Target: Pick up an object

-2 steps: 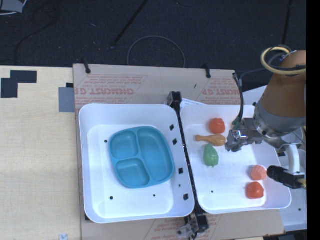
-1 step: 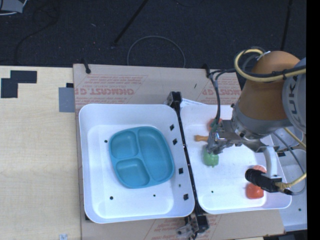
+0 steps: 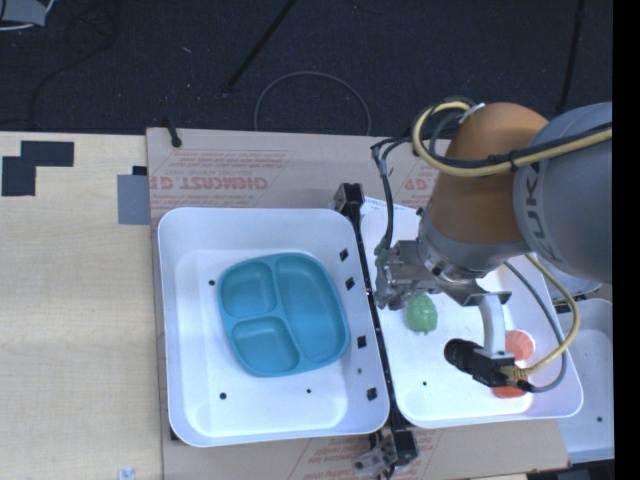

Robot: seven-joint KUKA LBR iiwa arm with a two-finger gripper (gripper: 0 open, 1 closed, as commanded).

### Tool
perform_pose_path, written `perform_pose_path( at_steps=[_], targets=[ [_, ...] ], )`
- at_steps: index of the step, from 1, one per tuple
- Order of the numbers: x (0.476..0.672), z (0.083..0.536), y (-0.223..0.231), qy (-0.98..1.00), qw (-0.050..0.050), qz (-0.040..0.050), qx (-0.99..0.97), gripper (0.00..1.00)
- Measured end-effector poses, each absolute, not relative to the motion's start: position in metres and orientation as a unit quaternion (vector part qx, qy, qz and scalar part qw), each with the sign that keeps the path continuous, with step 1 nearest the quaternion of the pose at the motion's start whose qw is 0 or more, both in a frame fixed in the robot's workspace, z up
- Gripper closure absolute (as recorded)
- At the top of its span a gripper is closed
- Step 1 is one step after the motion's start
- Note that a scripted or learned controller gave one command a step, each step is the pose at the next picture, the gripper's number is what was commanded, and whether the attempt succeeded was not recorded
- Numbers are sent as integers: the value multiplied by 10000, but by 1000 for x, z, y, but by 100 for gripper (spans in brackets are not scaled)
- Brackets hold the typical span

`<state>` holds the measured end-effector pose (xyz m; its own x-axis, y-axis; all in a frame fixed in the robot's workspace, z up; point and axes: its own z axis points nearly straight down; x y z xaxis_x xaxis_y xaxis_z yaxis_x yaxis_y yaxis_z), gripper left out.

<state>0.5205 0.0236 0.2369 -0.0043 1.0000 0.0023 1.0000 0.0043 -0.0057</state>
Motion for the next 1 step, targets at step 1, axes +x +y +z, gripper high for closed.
perform_pose_path(
  at_steps=[1],
  targets=[
    [514, 241, 77, -7088, 22, 8, -7054, 100]
  ],
)
